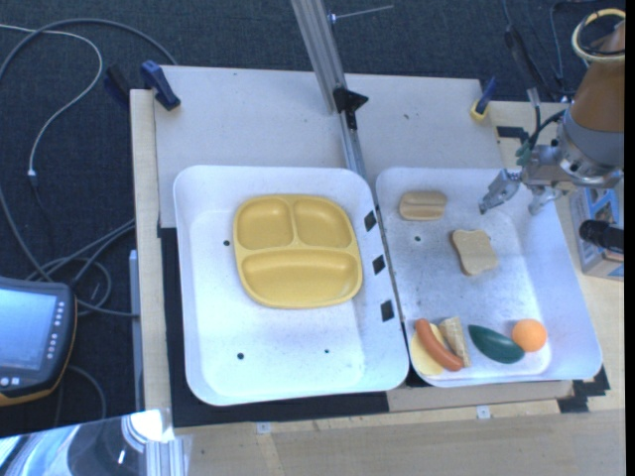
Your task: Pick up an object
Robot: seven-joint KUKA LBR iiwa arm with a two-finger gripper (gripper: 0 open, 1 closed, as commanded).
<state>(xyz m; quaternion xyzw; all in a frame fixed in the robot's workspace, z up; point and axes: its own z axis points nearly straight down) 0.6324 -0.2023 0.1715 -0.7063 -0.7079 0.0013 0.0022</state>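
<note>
Toy food is scattered in the right bin [566, 266]: a bread roll [423, 205] near the far edge, a slice of toast [474, 251] in the middle, and a hot dog [438, 345], a green pepper [495, 343] and an orange [530, 334] along the near edge. The left bin [198, 296] bears a yellow divided plate [296, 249]. The gripper [519, 194] is seen over the far right part of the right bin, its fingers spread apart with nothing between them. The toast lies closest; it is judged light, stiff and flat, so it should be taken across its narrow edges. The orange may roll away.
</note>
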